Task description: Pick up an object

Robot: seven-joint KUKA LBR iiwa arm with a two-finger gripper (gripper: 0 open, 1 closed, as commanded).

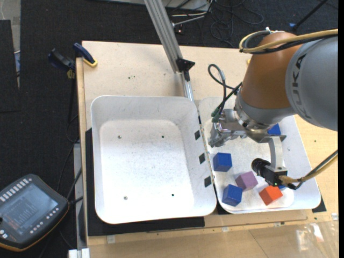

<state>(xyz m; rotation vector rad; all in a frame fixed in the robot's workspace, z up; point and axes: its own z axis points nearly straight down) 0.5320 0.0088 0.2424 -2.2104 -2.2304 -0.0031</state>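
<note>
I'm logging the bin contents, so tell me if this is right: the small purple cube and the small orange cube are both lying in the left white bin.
Not quite. The camera view shows the small purple cube and the small orange cube both lying in the right white bin, under the arm, not in the left white bin.

This is a robotics lab or test cell. An industrial arm [285,79] with an orange band reaches over a plywood bench [134,63] bearing two shallow white bins [145,104]. A teach pendant [27,211] lies on the dark floor at lower left, cables [231,15] trail behind the bench, an aluminium strut [164,28] rises from it, and a clamp [80,55] grips its corner.
</note>
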